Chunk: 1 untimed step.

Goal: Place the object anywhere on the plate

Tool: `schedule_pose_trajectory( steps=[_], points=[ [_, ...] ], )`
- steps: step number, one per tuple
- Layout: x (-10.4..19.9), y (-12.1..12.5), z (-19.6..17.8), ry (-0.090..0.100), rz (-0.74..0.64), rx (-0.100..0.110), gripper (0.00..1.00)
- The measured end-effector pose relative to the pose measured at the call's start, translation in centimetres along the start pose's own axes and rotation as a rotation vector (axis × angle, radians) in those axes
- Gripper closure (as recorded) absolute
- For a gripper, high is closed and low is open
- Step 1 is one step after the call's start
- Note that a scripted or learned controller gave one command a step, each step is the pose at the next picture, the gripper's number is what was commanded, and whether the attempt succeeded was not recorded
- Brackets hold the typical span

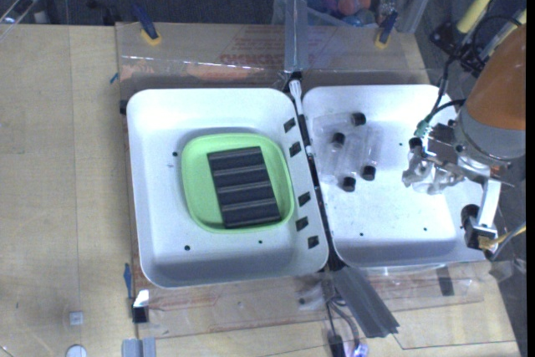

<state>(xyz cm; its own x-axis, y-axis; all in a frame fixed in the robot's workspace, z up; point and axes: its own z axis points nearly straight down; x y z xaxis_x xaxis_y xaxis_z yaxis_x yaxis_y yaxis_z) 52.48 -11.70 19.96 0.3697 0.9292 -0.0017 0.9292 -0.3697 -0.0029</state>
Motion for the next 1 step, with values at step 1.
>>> schedule_pose_trajectory(
  steps=[1],
  points=[
    [0.00, 0.01, -0.01, 0.000, 0.000, 0.000, 0.00]
  ],
)
